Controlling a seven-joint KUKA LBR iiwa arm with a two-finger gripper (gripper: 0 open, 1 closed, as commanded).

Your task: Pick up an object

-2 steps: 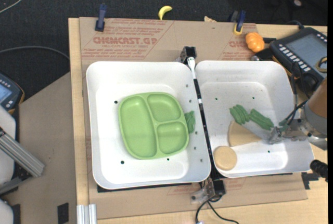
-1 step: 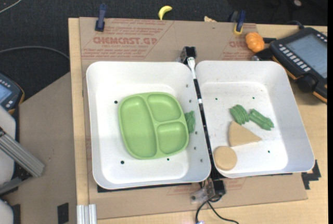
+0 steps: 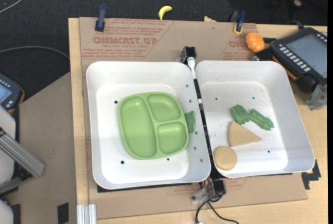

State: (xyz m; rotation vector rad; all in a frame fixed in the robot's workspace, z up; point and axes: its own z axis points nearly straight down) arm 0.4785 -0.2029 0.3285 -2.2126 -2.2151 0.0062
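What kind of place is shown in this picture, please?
Probably a robotics lab or test bench, not a kitchen. Two white bins are clamped on a cardboard-covered bench, toy food such as a green divided plate lies in them, and a control pendant rests nearby.

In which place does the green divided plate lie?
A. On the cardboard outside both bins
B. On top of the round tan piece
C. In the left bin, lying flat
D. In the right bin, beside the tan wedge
C: the green divided plate lies flat on the floor of the left bin, while the tan wedge and the round tan piece are in the right bin.
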